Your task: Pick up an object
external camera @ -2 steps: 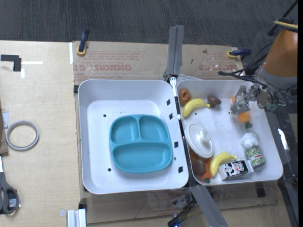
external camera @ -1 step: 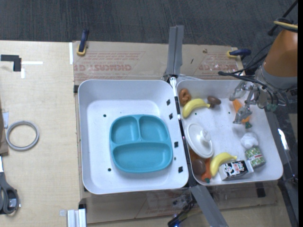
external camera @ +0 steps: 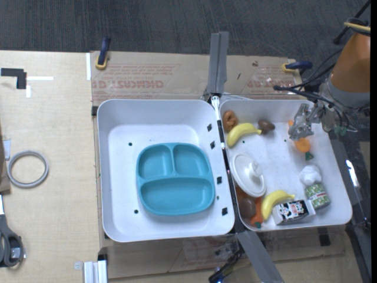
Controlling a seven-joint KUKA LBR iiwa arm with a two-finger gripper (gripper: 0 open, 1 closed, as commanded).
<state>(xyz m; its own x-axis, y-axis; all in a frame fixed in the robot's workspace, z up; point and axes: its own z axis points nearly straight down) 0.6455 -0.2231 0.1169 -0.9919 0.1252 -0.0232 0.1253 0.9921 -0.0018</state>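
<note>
My gripper (external camera: 298,128) hangs over the far right part of the right bin (external camera: 277,152), at the end of the grey arm with the orange band (external camera: 353,63). A small orange piece with a green tip (external camera: 303,145) lies just below and in front of it, touching or nearly touching the gripper's tip. Nothing is visibly lifted off the bin floor. In the same bin lie a yellow banana (external camera: 242,133), a brown donut (external camera: 230,119), a dark brown lump (external camera: 267,125), a white lid (external camera: 248,173), a white ball (external camera: 310,174), a green can (external camera: 318,196), a second banana (external camera: 274,201) and a small carton (external camera: 293,211).
The left bin (external camera: 118,158) holds a blue divided plate (external camera: 175,178). A grey post (external camera: 218,63) stands behind the wall between the bins. On the bench at the left lie a grey ring (external camera: 26,168) and scissors (external camera: 10,247). Cables run beside the arm at the right.
</note>
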